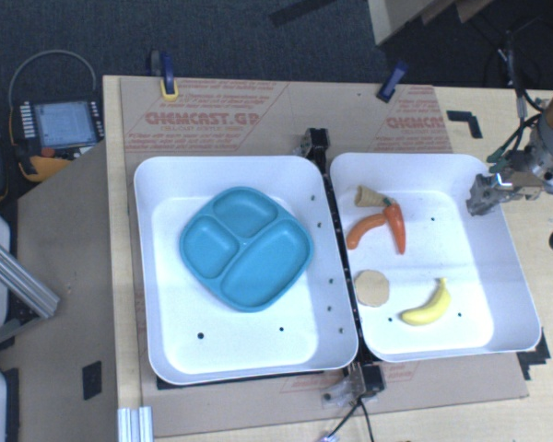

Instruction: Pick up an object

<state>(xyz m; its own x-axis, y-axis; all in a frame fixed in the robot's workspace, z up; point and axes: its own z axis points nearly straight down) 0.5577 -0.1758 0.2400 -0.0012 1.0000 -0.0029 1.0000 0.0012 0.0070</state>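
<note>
**Gripper at the right rim, objects toward the divider**

Two white bins sit side by side on the bench. The left bin [166, 320] carries a blue sectioned plate [247, 247] near its centre. The right bin [498, 274] carries the candidate objects: an orange carrot [367, 229] and a red pepper [397, 226] touching it at one end, together forming an inverted V near the bin's far-left corner; a small tan wedge [370, 195] just beyond them; a tan round cookie [371, 287] beside the left edge; and a yellow banana [427, 306] toward the near edge, close to the cookie but apart from it.

The gripper [487, 194] hangs over the bin's right edge, near the far-right corner. At this size and angle it cannot be told whether its jaws are released or clenched; nothing is visible between them, so no object is judged to be held.

All objects lie to the left of the gripper, across bare bin floor. The pepper is probably the nearest, its long axis running roughly from the far edge to the near edge. The banana lies diagonally toward the near edge, its long axis slanted, rising toward the right edge. A grasp on either likely calls for a jaw line set across that axis.
</note>
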